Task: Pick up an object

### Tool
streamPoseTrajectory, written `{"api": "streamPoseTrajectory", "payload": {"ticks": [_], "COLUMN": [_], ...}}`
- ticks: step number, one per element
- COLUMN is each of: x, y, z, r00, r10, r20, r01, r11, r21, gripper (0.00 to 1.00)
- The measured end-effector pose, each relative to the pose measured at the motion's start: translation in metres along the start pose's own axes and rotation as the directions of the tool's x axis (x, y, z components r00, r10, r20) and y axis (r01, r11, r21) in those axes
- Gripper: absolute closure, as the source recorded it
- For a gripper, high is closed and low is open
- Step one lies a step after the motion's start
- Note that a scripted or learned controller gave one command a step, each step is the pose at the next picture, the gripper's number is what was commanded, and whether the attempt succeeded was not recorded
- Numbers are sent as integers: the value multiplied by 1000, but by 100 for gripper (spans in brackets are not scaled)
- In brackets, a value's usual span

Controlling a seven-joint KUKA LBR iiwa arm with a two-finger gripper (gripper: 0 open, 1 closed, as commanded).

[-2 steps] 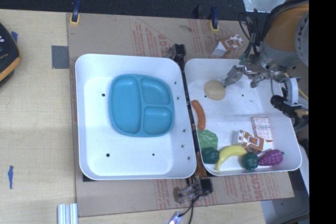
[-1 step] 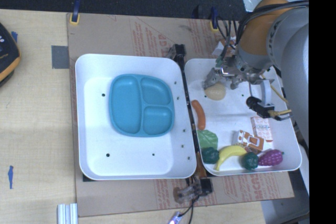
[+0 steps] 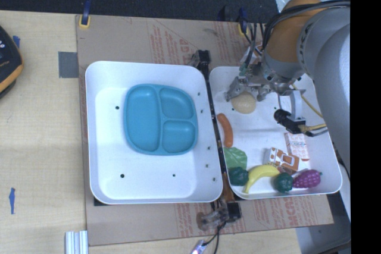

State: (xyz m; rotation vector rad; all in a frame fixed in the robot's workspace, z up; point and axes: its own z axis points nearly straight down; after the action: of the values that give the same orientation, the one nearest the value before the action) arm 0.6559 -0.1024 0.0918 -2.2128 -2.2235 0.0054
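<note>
Both white bins [image 3: 95, 128] look like smooth, slightly glossy plastic. The blue divided plate [image 3: 161, 119] is matt plastic too. Bench top [image 3: 36, 146] reads as pale wood, with a brown cardboard sheet [image 3: 149, 38] laid over it. The banana [image 3: 260, 175] and sausage [image 3: 225, 129] have that shiny toy-plastic look.

The claw [image 3: 245, 92] hides the top of a beige round object [image 3: 243, 104].

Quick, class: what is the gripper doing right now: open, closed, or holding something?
Gripper: down in the right bin, right over a round beige object; open or closed cannot be told from this view.
</note>
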Motion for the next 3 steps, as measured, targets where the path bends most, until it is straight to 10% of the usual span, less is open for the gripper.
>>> {"api": "streamPoseTrajectory", "payload": {"ticks": [3], "x": [-6], "y": [0], "z": [0], "r00": [1000], "r10": [0], "r20": [0], "r01": [0], "r11": [1000], "r21": [-1], "gripper": [0]}}
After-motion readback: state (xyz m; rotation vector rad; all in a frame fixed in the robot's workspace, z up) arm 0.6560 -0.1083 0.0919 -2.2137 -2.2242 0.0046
